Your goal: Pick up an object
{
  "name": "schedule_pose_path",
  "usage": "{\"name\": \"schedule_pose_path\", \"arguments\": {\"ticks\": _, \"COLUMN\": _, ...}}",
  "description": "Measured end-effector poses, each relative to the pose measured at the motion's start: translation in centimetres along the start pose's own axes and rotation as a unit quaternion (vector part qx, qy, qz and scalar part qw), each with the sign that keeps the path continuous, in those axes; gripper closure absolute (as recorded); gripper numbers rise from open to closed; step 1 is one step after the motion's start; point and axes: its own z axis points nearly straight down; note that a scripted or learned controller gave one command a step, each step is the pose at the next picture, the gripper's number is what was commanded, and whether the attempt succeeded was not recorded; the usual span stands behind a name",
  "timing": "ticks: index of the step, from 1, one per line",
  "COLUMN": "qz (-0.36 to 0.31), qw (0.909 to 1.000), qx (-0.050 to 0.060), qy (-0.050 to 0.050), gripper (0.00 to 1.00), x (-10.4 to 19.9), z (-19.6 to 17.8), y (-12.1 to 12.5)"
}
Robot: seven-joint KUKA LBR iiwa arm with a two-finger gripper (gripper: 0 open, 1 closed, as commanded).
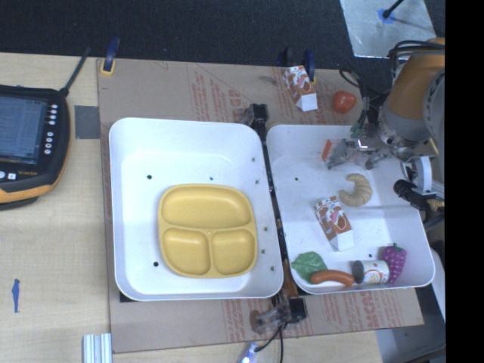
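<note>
My gripper hangs low over the far part of the right bin, its fingers spread open with nothing between them. A small orange-red piece lies just left of the left finger. A croissant sits just in front of the gripper. Further forward lies a small brown-and-white carton. Along the near edge are a green leaf, a sausage, a small bottle and purple grapes.
The left bin holds a yellow divided plate. Behind the right bin, on the cardboard, stand another small carton and a red tomato. A control tablet lies at the far left of the bench.
</note>
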Motion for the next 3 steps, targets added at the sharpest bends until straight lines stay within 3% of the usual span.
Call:
{"name": "schedule_pose_path", "arguments": {"ticks": 1, "qz": 0.000, "qw": 1.0000, "qx": -0.001, "qy": 0.000, "gripper": 0.00, "x": -1.3, "z": -3.1, "y": 0.3}}
{"name": "schedule_pose_path", "arguments": {"ticks": 2, "qz": 0.001, "qw": 1.0000, "qx": 0.001, "qy": 0.000, "gripper": 0.00, "x": 1.6, "z": -1.2, "y": -7.0}}
{"name": "schedule_pose_path", "arguments": {"ticks": 3, "qz": 0.001, "qw": 1.0000, "qx": 0.000, "qy": 0.000, "gripper": 0.00, "x": 0.3, "z": 0.0, "y": -0.4}}
